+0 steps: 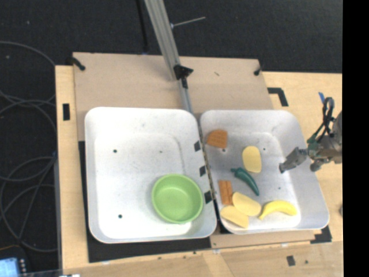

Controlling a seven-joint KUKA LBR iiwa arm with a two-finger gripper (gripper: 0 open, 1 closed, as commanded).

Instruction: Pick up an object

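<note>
Smooth round green plastic bowl (pixel 177 198) sits in the left bin (pixel 115 137); curved banana (pixel 278 209) and pepper (pixel 246 179) in the right. Pincer (pixel 300 159) state, can't tell.

A grey, blocky gripper (pixel 300 159) with a dark finger (pixel 288 163) juts from a metallic wrist, green fittings at its joint and thin dark blue cables looped above it.

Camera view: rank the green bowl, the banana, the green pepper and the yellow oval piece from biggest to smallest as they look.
1. green bowl
2. banana
3. green pepper and yellow oval piece: too alike in apparent size to rank.
</note>
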